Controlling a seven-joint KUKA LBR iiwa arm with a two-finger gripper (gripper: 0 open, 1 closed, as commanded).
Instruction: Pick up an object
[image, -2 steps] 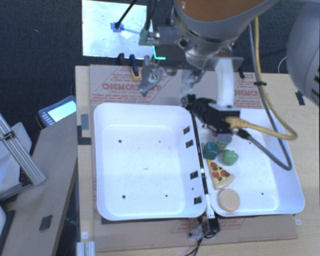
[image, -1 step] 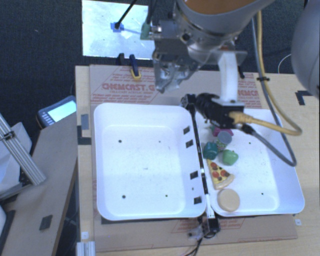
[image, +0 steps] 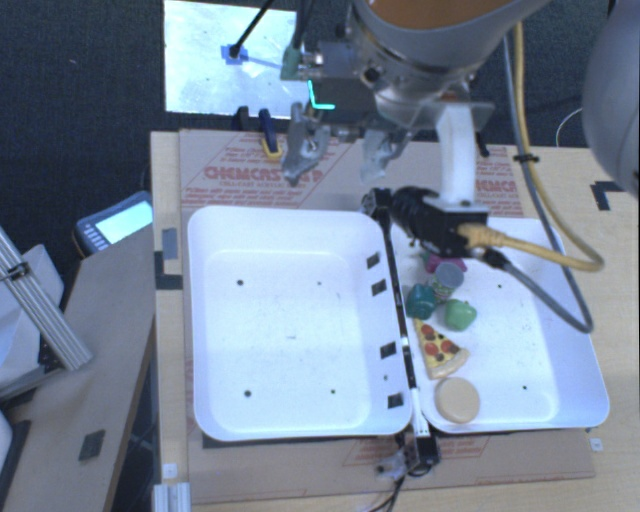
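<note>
Candidate objects all sit in the right bin (image: 560, 390), bunched near the divider: a green pepper-like toy (image: 459, 314), a teal piece (image: 421, 299), a pizza slice (image: 440, 350), a tan round disc (image: 458, 399), and a purplish piece (image: 446, 270) partly tucked under the black cable mount (image: 432, 222). We read none of them as lifted; all rest on the bin floor. The left bin (image: 290, 320) holds nothing we can pick out. The gripper (image: 340, 150) hangs above the far rim, around the divider line, well apart from the toys, fingers spread and released with nothing between them. So we judge the pick not yet done: descent, closing and lift all remain. Hard to read: the purplish piece's shape, the arm's upper body cut off at the frame top, and how high the gripper is above the bins.
</note>
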